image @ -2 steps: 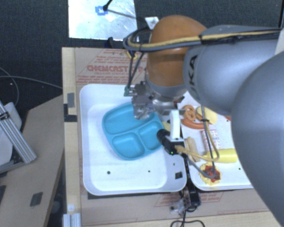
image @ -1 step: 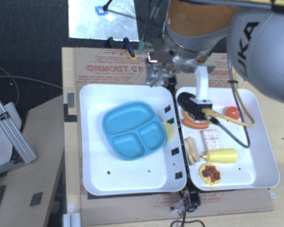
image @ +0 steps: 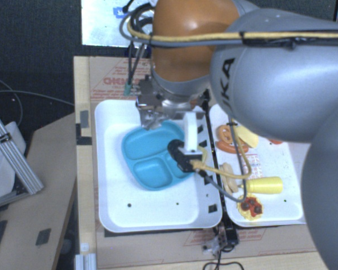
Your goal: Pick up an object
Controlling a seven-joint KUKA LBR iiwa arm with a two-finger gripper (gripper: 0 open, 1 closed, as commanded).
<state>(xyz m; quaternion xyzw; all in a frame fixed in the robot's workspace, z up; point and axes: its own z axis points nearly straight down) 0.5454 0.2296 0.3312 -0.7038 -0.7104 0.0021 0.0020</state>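
The arm is down over the left bin [image: 115, 207], and the thing right under its wrist is the blue divided tray [image: 152, 159]. That tray lies in the upper middle of the left bin, its long axis running on a slant from the bin's upper right toward its lower left, with two small compartments showing at the nearer end and one larger one behind. The gripper [image: 152, 118] hangs at the tray's far edge, just where the blue rim meets the bin floor, so the tray stretches away from it toward the camera. Whether the gripper is spread or closed, I cannot tell; the wrist housing sits right over it.

The pose: the big orange band [image: 191, 24] is almost straight above the tray, the grey link sweeps in from the right across the right bin [image: 290, 210], and the wrist points nearly straight down. A white and black fitting [image: 186, 142] on the wrist hangs over the tray's right rim, with cables trailing off toward the divide between the bins.

Beyond that divide, in the right bin, lie a yellow cylinder [image: 263, 185], a small red and yellow piece [image: 251, 206] and an orange ring [image: 228, 139], all well apart from the tray.

My read: the tray's far rim is the target, and a thin rim is a tricky pinch.
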